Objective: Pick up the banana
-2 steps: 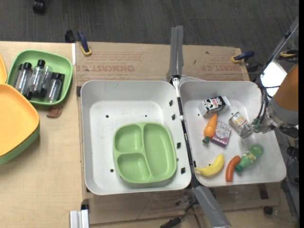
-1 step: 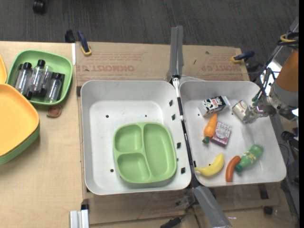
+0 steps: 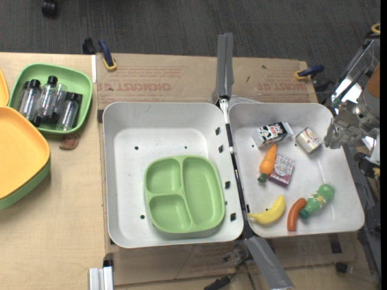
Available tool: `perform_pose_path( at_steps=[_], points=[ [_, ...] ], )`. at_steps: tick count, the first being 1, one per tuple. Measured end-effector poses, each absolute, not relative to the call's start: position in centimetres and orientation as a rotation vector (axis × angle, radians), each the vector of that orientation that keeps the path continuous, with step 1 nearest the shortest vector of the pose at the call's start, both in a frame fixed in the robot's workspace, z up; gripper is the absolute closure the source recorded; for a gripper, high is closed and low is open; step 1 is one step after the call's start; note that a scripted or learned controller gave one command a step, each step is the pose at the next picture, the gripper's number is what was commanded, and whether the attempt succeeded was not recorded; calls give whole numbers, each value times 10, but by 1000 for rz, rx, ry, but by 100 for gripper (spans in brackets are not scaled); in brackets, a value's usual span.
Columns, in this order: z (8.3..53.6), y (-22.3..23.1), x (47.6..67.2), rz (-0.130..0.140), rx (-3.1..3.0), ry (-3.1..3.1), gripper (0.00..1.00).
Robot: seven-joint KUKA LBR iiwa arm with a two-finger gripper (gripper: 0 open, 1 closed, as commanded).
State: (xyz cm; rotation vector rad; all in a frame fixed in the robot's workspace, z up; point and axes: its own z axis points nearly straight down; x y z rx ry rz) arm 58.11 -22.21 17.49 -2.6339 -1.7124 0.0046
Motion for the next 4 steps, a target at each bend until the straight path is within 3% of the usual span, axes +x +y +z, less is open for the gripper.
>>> perform_pose_path(
  at_steps=[1, 2, 3, 4],
  points=[
    [158, -208, 596, 4, -2327, -2109, 100],
    [94, -212, 571, 0, -1772, -2594, 100],
    [106, -223, 617, 3, -2045, -2385, 100],
    [130, -222, 635, 4, -2834, -1355, 100]
  ],
)
